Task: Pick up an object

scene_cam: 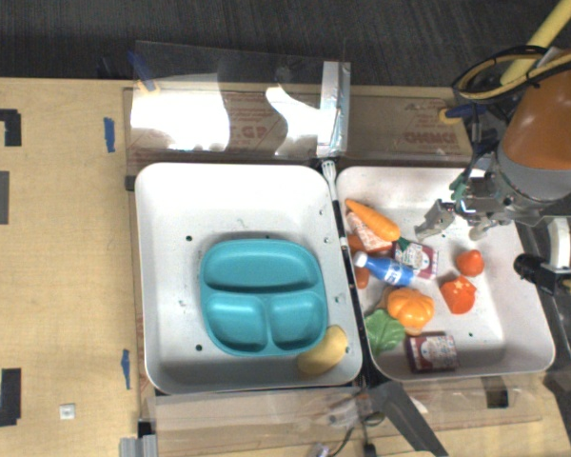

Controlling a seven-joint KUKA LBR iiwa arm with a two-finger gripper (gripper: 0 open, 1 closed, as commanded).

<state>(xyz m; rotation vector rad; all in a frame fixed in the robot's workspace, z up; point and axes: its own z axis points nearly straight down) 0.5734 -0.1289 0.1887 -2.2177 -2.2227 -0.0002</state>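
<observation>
- I see my gripper (449, 214) spread wide with nothing in it, over the right bin (528, 346).
- The tomato (470, 262) lies just near-right of it.

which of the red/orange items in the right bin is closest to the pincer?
The small red tomato, just below the pincer. The red pepper, the pumpkin and the carrot all lie farther off.

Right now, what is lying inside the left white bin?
The left bin holds a teal divided tray. A yellow potato-like object rests by the tray's front right corner, touching it. Whatever lies under the tray is covered and cannot be seen.
</observation>
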